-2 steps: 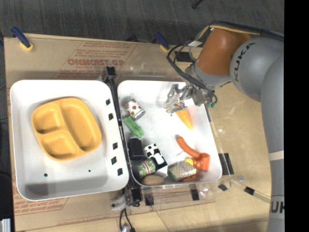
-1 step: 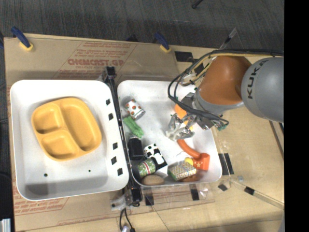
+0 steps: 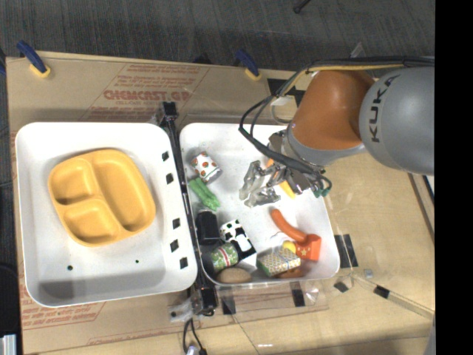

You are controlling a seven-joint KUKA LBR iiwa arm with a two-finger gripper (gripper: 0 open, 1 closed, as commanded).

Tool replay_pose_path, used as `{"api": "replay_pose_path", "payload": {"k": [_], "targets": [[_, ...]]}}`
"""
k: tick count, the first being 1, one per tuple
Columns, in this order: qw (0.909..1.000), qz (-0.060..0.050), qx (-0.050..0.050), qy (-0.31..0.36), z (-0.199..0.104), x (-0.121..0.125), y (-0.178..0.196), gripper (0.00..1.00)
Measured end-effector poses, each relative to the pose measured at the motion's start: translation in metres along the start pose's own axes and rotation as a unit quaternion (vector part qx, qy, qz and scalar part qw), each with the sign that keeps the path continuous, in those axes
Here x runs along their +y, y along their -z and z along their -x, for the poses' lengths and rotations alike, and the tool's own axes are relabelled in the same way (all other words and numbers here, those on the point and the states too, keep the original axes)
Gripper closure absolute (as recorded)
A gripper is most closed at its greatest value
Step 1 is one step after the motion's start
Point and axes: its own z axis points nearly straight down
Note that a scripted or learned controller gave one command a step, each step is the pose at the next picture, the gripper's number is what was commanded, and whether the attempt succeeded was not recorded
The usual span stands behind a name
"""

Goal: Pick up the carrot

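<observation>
Carrot point(image 3: 287, 226) sits in our right bin point(image 3: 222, 135), near-right, among small toys. Left bin point(image 3: 29, 198) holds a yellow tray point(image 3: 102, 196). Gripper point(image 3: 259, 191) hovers just beyond it, fingers apart, clamping nothing.

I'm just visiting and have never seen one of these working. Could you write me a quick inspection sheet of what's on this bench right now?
Surface: two white bins side by side on a cardboard sheet.
Job's things: orange carrot lying in the right bin, untouched.
Clutter: yellow divided tray in the left bin; green pod, small can, black-and-white toy and other small toys in the right bin.
Grippers: gripper hovers over the right bin, above and left of the carrot, holding nothing.
Cables: black cable looping by the wrist.
Surroundings: blue clamps on the cardboard edge; dark floor behind.
</observation>
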Motion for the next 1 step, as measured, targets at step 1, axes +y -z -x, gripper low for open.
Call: {"api": "replay_pose_path", "payload": {"k": [1], "targets": [[0.9832, 0.000, 0.001, 0.183, -0.0070, -0.0585, -0.0441, 1.00]]}}
